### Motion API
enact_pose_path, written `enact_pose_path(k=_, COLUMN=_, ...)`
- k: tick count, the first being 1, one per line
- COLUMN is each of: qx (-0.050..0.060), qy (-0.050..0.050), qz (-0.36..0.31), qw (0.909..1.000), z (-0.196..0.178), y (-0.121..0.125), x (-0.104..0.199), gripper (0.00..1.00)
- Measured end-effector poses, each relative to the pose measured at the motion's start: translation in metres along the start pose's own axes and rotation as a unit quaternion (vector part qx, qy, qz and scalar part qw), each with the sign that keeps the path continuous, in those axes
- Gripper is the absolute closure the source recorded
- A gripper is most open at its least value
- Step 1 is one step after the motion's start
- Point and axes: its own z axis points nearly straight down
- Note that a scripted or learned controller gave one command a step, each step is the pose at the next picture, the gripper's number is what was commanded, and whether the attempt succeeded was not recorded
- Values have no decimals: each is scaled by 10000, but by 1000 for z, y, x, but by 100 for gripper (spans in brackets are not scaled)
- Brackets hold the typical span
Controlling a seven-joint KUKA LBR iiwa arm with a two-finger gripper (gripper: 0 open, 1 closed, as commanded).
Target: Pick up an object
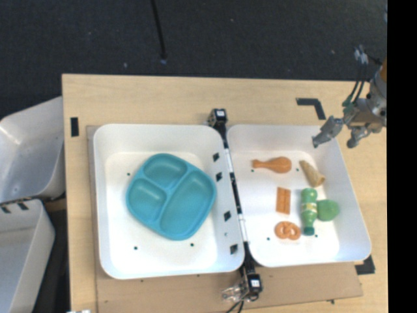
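Observation:
In the right bin [260, 142] lie a brown drumstick [273, 165], a tan cone-shaped piece [311, 173], an orange block [283, 200], an orange pretzel [287, 230] and a green bottle [308, 210] beside a green lump [328, 209]. My gripper [339, 133] hangs at the view's right edge, above the right bin's far right corner. Its two fingers are spread apart with nothing between them. It is well clear of the objects, up and to the right of the tan piece.
The left bin [111, 175] holds a blue sectioned plate [171, 195]. A black divider with clips [229, 188] runs between the bins. White containers [26, 155] stand off the bench's left side. Black corner marks sit on the wooden bench [195, 96].

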Motion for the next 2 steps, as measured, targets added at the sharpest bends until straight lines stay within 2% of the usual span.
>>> enact_pose_path(k=1, qx=-51, qy=-10, qz=-14, qw=10000, z=-6, y=2, x=1, gripper=0)
enact_pose_path(k=2, qx=-32, qy=-23, qz=-3, qw=10000, z=41, y=7, x=-6, gripper=0)
